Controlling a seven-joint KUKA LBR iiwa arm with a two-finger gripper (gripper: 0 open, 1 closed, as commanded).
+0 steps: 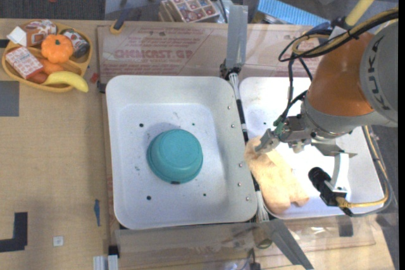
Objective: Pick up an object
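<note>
Bench bears two white bins. Left bin point(126, 104): teal bowl point(175, 155) upside down, centre. Right bin point(266, 95): tan bread-like object point(278, 180) at left wall, gripper point(269, 141) just above its top end; opening can't tell. Fruit basket point(16, 69) far left.

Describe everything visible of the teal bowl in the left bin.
The teal bowl is round, smooth and looks like plastic. It lies upside down, its flat base facing up, near the middle of the left white bin. It rests on the bin floor; nothing else touches it. The pincer is over the other bin.
</note>
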